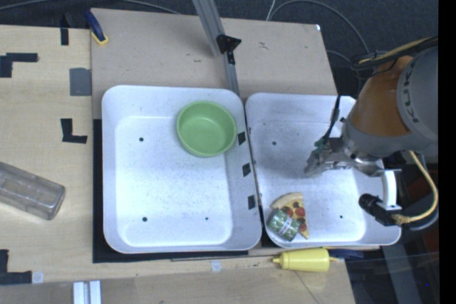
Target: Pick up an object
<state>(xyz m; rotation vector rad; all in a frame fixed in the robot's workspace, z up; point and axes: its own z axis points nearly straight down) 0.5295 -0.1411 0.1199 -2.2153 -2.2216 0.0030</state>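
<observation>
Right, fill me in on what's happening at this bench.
A grey KUKA arm with an orange band reaches in from the right, its gripper low over the right white bin. A small colourful food packet lies at that bin's near edge, apart from the gripper. A round green bowl sits in the left white bin.

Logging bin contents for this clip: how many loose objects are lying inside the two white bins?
2. A green bowl sits in the left bin, near its upper right corner. A pizza-slice toy lies in the right bin, at its lower left. The arm could be hiding something beneath it.
</observation>
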